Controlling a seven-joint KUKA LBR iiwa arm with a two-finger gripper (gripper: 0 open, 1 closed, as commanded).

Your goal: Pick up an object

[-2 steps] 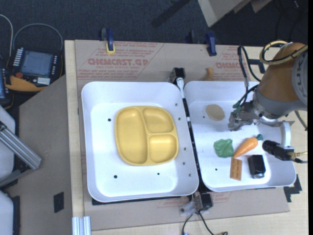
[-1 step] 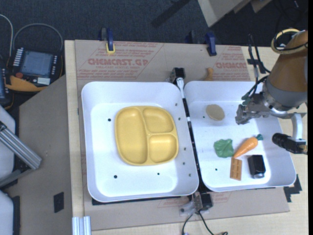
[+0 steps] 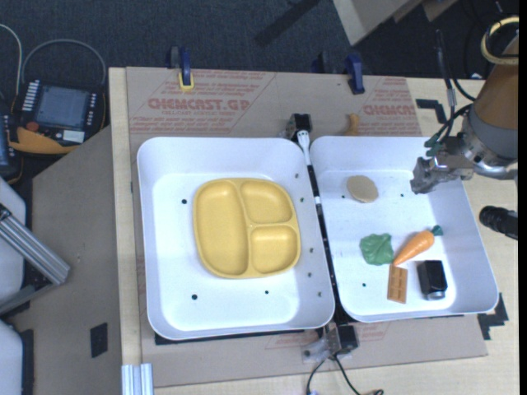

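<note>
Clearly the end effector [image 3: 422, 176] hangs over the right bin [image 3: 461, 303], grip state I cannot tell; the carrot [image 3: 413, 248] lies below it; descend centred, squeezing across its width.

A dark blue-grey carpeted floor [image 3: 206, 15] is seen around a brown cardboard-covered bench top [image 3: 247, 97] printed with red lettering. Two blue clamps [image 3: 184, 66] are fixed at its far edge. A black handheld control pendant with a screen [image 3: 58, 109] is placed at the left, beside coiled cable.
</note>
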